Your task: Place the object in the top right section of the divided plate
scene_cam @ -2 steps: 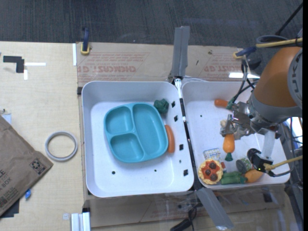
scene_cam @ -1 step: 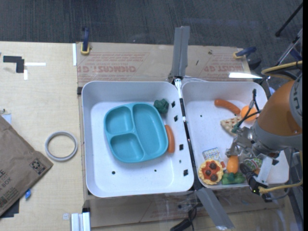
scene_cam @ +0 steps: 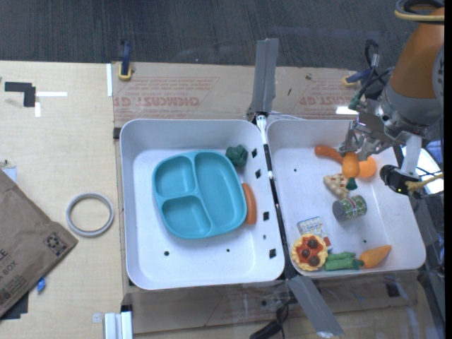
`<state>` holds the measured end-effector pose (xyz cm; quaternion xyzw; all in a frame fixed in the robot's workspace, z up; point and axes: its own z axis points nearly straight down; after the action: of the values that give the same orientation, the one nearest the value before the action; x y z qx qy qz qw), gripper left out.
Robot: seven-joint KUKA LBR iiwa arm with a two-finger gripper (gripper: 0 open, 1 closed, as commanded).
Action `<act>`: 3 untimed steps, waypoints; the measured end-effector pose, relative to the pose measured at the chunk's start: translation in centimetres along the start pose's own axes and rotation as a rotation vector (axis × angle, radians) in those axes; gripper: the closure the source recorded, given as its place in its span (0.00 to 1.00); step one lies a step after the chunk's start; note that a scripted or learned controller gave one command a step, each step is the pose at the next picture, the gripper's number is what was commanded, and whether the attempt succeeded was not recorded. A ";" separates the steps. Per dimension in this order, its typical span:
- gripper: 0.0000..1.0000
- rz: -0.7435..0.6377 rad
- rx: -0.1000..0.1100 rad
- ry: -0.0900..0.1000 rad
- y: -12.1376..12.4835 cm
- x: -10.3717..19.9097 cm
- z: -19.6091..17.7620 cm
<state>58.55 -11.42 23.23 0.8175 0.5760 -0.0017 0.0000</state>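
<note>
We're at the pick step, nothing moved to the plate yet. Arm (scene_cam: 417, 55) comes in over the right bin (scene_cam: 395, 260), claw (scene_cam: 357, 147) low over the orange toy (scene_cam: 351, 165) near that bin's back edge. Plate (scene_cam: 199, 195) sits in the left bin (scene_cam: 141, 246), all three sections bare; target is its back right section. Which item is "the object" isn't certain; we judge it's the orange toy, since the claw is right above it.

Next move calls for a firm grip on it, a lift clear of the divider between the bins, then a carry across to the plate.

Hard to make out: claw state, we can't tell, wrist hardware blocks the tips. Contact with the toy is also unclear. Small items crowd the right bin: can (scene_cam: 350, 207), pizza toy (scene_cam: 310, 251), carrot (scene_cam: 376, 256).
</note>
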 end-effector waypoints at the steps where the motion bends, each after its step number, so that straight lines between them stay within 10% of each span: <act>1: 1.00 0.001 0.000 0.001 -2.4 -8.5 14.1; 2: 1.00 -0.081 0.000 0.002 -3.4 2.1 4.1; 3: 1.00 0.183 0.003 0.001 -7.6 -2.9 7.9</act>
<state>50.43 -11.61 15.36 0.8668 0.4987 -0.0024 -0.0014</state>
